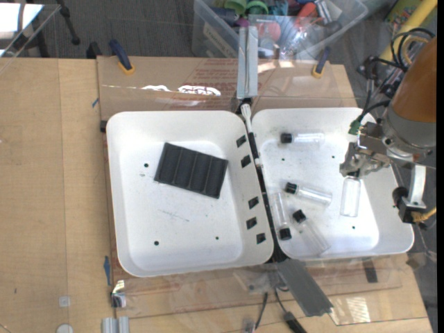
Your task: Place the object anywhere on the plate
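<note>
Camera view: vial [349, 197] hanging upright under gripper [358, 166] over right bin [395, 245], seemingly pinched at its top between near-closed fingers. Probably light, stiff, slick plastic; best gripped mid-body. Plate [191, 170] in left bin [132, 137], well apart.

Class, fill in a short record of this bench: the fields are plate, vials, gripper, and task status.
plate: dark ribbed slab, flat in left bin
vials: several clear, black-capped, loose in right bin; one near the far wall, one below the gripper
gripper: over right bin's right side
task status: no vial on the plate yet
</note>
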`<action>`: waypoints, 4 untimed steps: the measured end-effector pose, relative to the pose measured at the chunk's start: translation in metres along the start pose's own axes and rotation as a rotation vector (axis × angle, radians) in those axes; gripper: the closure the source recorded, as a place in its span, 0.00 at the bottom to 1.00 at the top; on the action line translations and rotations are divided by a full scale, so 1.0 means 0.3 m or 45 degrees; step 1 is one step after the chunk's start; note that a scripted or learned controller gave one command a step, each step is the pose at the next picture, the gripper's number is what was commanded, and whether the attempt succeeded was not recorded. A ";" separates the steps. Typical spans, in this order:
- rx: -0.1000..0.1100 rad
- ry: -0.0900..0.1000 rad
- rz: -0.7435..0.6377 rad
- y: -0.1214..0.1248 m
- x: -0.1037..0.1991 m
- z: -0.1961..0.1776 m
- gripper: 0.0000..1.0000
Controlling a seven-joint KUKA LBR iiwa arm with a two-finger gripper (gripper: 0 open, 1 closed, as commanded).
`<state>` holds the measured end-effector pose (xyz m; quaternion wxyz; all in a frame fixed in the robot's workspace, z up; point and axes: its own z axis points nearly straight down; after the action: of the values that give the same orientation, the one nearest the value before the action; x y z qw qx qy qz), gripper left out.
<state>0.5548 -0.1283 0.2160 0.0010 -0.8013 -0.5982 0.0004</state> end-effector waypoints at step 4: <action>-0.005 -0.004 -0.149 -0.168 -0.308 -0.372 1.00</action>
<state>0.4803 -0.2026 0.3276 -0.0015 -0.7650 -0.6440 0.0005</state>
